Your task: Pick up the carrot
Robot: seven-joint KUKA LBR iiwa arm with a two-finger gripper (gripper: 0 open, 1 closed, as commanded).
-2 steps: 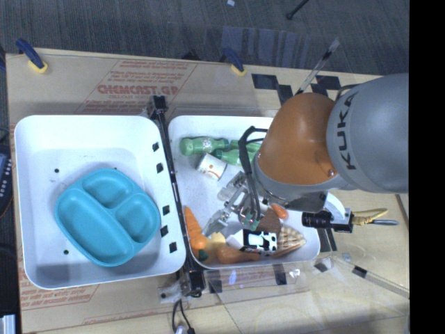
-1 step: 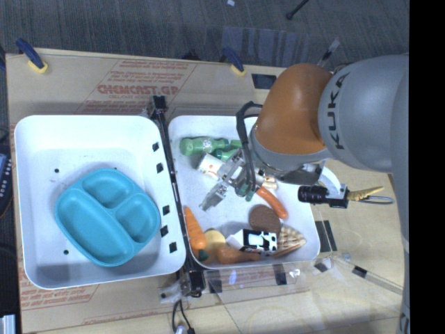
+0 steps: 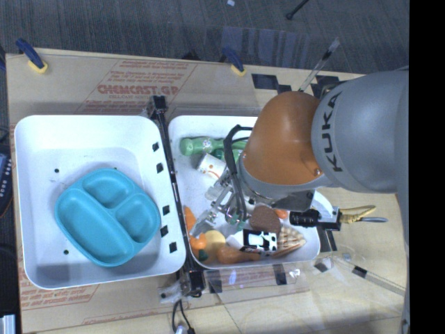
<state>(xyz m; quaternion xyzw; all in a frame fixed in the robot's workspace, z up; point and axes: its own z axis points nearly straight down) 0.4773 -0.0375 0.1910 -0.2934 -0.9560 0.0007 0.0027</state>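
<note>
- Two bins; gripper low in the right bin, fingers spread, nothing between them.
- Carrot: just left of the fingers, against the bin's left wall, long axis roughly along the wall.
- Arm hides much of the bin; food pile below the fingers is hard to sort out.

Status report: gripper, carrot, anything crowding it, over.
Two-finger metal gripper low in right white bin, nothing seen held. Orange carrot against bin's left wall. Crowded by yellow-orange toy food beside it.
</note>
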